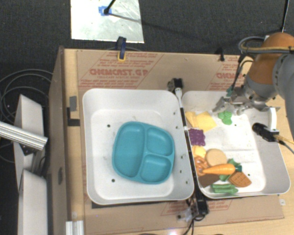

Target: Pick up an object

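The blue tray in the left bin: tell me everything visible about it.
The blue tray is a teal, plastic-looking plate with rounded corners and three compartments: one large on its left, two smaller on its right. It lies flat, face up, slightly rotated, near the middle of the left bin. Its compartments hold nothing. Only the bin floor touches it.

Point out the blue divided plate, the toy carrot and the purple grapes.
blue divided plate [143, 152]: camera view, on the ridge between its compartments, left bin.
toy carrot [218, 169]: camera view, middle of its orange body, right bin.
purple grapes [197, 137]: camera view, centre of the cluster, right bin.
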